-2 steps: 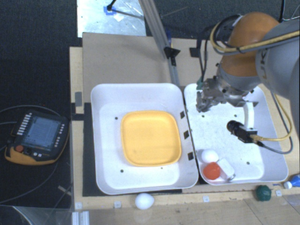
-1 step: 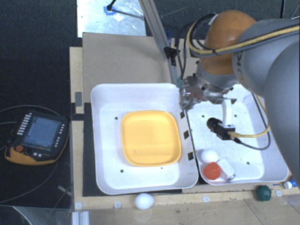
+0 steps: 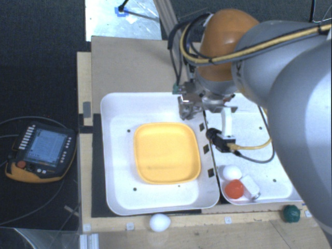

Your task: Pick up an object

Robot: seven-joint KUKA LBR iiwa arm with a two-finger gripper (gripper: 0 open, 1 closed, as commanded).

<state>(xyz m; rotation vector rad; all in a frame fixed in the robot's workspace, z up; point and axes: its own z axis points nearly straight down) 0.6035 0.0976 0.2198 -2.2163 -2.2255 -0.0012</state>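
Yellow plastic, a square plate [image 3: 167, 152] lies flat in the left bin [image 3: 115, 154]. Above the plate's upper right corner hangs the gripper [image 3: 193, 109]; how its tool end stands cannot be told. Right of the plate, in the neighbouring bin [image 3: 270, 188], sit a white ball [image 3: 231, 172] and an orange ball [image 3: 235, 189], touching.

Yellow plate [image 3: 167, 152], white bins [image 3: 116, 154], red ball [image 3: 235, 189], green ball [image 3: 291, 213].

Even overhead light, bright. White bins [image 3: 111, 139] near blown out. Glare patch on floor at top edge. Soft focus throughout; large grey arm [image 3: 295, 97] blurred.
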